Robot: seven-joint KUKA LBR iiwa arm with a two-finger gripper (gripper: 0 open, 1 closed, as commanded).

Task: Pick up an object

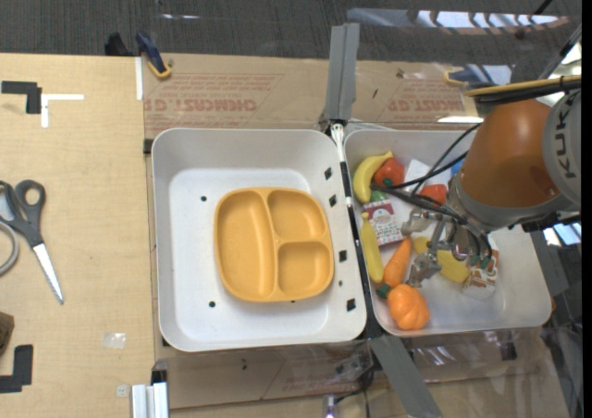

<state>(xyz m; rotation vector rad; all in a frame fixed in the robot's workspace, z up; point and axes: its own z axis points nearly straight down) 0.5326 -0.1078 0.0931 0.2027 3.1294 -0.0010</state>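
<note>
My gripper (435,254) is low in the right bin (518,314), under the orange-banded wrist (509,166). It hangs among the toy foods, just right of an orange carrot (398,262) and next to a yellow piece (454,265). An orange pumpkin (409,307) lies in front of it near the bin's front wall. Along the bin's left side lie a banana (369,172), a red piece (393,172), a small printed packet (380,222) and a long yellow piece (372,254). The arm hides the bin's back right part.
The left bin (176,250) holds a yellow divided plate (275,243). Scissors (35,236) lie on the wooden bench at far left. A grey divider bar (340,74) runs back from between the bins. Cardboard lies behind the bins.
</note>
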